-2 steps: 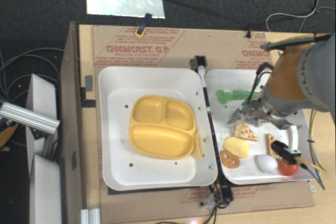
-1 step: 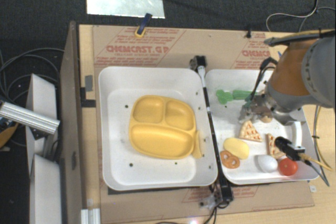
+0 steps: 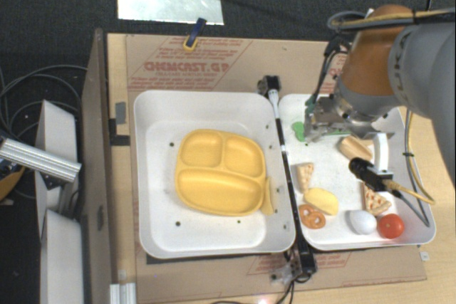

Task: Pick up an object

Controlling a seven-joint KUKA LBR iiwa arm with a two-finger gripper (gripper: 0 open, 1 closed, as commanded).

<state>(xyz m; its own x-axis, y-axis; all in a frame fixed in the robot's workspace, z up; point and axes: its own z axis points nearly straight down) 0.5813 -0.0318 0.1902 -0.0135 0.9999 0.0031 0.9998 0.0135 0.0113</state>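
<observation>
The left bin [image 3: 158,224] carries one thing, a yellow divided plate [image 3: 219,171], which lies flat near its middle. The right bin [image 3: 333,166] stands directly beside it and holds the small toy foods. At its back left corner lies a green piece [image 3: 298,130]. In front of it, along the left wall, are a pale wedge [image 3: 305,174], a yellow lump [image 3: 322,201] and a brown pretzel [image 3: 312,217], these last two touching. More to the right are a tan bread-like piece [image 3: 354,148], a white egg [image 3: 362,222], a pizza slice [image 3: 375,201] and a red tomato [image 3: 390,226] at the front right corner.

The gripper [image 3: 317,128] hangs low over the back left part of the right bin, just beside the green piece, perhaps touching it. The arm [image 3: 420,75] covers it from above, so I cannot tell how far it is open or if it has hold of anything.
</observation>
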